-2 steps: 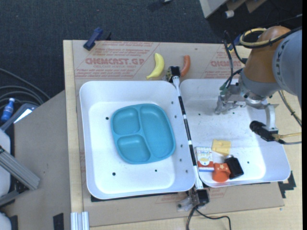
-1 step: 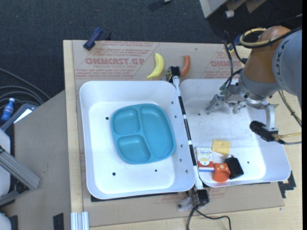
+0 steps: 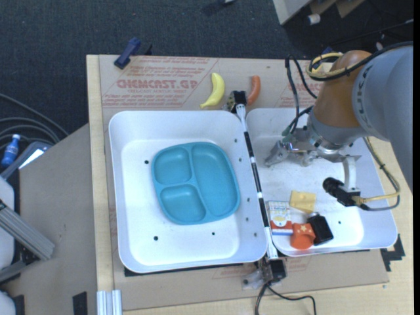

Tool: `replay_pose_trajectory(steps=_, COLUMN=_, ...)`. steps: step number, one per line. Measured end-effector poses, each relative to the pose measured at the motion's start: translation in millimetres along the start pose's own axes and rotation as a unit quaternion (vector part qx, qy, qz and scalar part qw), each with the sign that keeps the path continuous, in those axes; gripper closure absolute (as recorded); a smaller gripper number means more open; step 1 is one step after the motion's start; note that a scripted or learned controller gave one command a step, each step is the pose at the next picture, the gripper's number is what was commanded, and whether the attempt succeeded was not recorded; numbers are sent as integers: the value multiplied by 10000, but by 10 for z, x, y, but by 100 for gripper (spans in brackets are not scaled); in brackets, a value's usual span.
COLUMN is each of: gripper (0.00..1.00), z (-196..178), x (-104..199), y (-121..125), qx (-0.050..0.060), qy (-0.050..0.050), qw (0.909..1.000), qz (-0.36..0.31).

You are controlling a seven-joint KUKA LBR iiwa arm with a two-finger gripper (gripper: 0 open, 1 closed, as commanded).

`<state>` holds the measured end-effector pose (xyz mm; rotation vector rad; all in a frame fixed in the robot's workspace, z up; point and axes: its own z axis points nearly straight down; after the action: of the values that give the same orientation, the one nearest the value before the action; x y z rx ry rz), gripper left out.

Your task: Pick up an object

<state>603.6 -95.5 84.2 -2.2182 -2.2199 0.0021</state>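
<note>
In the right bin (image 3: 374,231) several small objects lie near the front edge: a pale yellow block (image 3: 302,200), a white and red carton (image 3: 280,216), an orange piece (image 3: 301,237) and a black block (image 3: 320,229). My gripper (image 3: 283,152) hangs low over the back left part of this bin, above bare floor, well behind the objects. Nothing shows in its grasp. The grey arm with its orange band (image 3: 338,100) reaches in from the right.
The left bin (image 3: 131,235) holds a blue divided plate (image 3: 195,182). Behind the bins, on the board, lie a yellow banana (image 3: 213,90), an orange stick (image 3: 253,89) and a blue clip (image 3: 128,52). A black hinge strip (image 3: 252,169) separates the bins.
</note>
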Motion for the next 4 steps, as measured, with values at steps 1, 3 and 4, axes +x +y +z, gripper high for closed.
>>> replay_pose_trajectory(steps=1, gripper=100, z=-103, x=-3, y=6, qx=-11, qy=-1, qw=10000, qz=7)
replay_pose_trajectory(steps=3, gripper=0, z=-1807, x=461, y=115, qx=-18, qy=-10, qw=10000, qz=0)
replay_pose_trajectory(steps=4, gripper=0, z=-998, x=607, y=-39, qx=-5, qy=-4, qw=10000, qz=7)
